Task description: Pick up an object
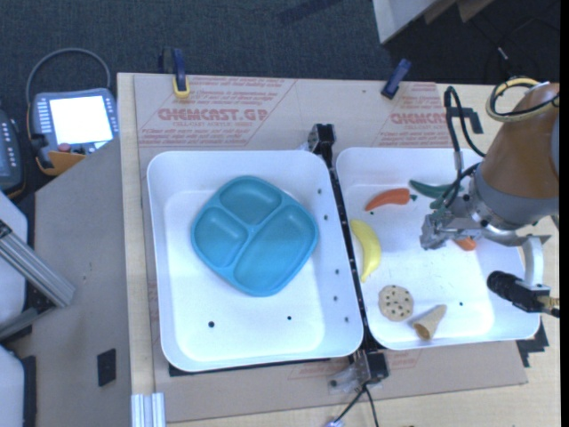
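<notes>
The right bin (pixel 498 327) holds an orange carrot with a green top (pixel 389 199), a yellow banana (pixel 366 247), a round cookie (pixel 395 302) and a tan cone (pixel 430 319). My gripper (pixel 441 231) hangs low over the middle of this bin, to the right of the carrot and the banana. A small orange piece (pixel 466 245) peeks out just beside the gripper's right side; the wrist hides most of it.
A blue divided plate (pixel 255 235) lies in the left bin (pixel 178 310). A black rail (pixel 342 238) separates the two bins. The arm's body (pixel 524 167) covers the right bin's far right part, with black cables (pixel 458 127) above it.
</notes>
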Controlling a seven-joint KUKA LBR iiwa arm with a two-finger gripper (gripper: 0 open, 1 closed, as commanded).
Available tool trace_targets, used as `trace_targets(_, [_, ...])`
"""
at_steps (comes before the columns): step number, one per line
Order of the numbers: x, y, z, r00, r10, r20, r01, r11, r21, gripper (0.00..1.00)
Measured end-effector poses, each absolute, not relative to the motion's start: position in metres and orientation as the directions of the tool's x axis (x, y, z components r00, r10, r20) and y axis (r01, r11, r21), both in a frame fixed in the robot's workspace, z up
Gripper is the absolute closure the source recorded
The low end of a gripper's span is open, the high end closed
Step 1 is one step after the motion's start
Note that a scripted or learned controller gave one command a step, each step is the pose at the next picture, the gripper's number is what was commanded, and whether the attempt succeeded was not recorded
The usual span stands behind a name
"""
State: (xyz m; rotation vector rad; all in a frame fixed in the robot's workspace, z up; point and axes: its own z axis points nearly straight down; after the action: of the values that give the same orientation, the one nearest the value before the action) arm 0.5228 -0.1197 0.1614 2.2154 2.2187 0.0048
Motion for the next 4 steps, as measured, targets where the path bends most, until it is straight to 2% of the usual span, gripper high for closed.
trace_targets(1, [0.523, -0.123, 0.205, -0.001, 1.0, -0.002, 1.0, 0.001, 0.006, 1.0])
trace_targets(2, [0.524, -0.123, 0.221, -0.001, 1.0, -0.002, 1.0, 0.001, 0.005, 1.0])
trace_targets(4, [0.547, -0.014, 0.239, -0.007, 1.0, 0.002, 1.0, 0.007, 0.003, 1.0])
